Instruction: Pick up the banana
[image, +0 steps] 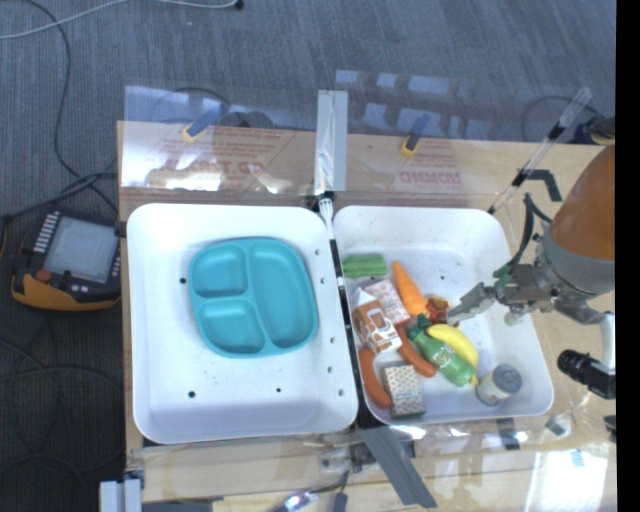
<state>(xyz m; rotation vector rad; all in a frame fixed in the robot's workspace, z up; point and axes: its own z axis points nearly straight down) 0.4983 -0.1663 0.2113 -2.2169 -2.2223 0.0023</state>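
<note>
Nearest the lens, the grey arm is reaching in from the right, its gripper hanging just above-right of the banana (whether the jaws are apart or together, I cannot tell). That banana is lying in the right bin, pressed against a green bottle and just right of the carrot, so the fingers should be straddling its narrow width and descending squarely over its middle.

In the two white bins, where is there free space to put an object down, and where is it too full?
The left white bin has bare floor around the turquoise divided plate, widest along the front. In the right white bin, the back right, behind the hand, is bare. Its front left is crowded: yellow banana, orange carrot, green block, grey round lid.
</note>
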